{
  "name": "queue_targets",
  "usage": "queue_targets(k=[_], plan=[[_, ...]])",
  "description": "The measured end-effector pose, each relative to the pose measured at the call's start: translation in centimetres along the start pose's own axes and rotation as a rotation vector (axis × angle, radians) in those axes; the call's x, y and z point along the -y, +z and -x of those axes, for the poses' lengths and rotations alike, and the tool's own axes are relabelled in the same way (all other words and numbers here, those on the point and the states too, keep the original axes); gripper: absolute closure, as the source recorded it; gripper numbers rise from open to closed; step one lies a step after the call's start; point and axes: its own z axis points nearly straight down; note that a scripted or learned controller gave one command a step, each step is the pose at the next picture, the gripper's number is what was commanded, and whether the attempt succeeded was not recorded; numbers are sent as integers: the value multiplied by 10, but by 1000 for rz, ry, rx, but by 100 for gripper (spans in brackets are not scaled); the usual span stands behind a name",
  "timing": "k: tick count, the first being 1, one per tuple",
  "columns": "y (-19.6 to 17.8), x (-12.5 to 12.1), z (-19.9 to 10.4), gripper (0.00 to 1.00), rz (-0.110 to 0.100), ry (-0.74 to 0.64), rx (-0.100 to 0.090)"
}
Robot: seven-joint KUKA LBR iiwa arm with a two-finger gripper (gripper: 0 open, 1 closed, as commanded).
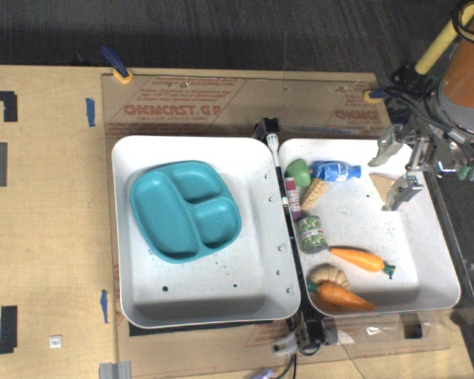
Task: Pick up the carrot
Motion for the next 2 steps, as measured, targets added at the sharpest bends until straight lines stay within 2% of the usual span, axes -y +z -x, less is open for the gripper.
queue_targets(k=[1, 2], plan=[[168, -31, -3, 0, -1, -68, 6], [176, -13, -36, 0, 0, -297, 8]])
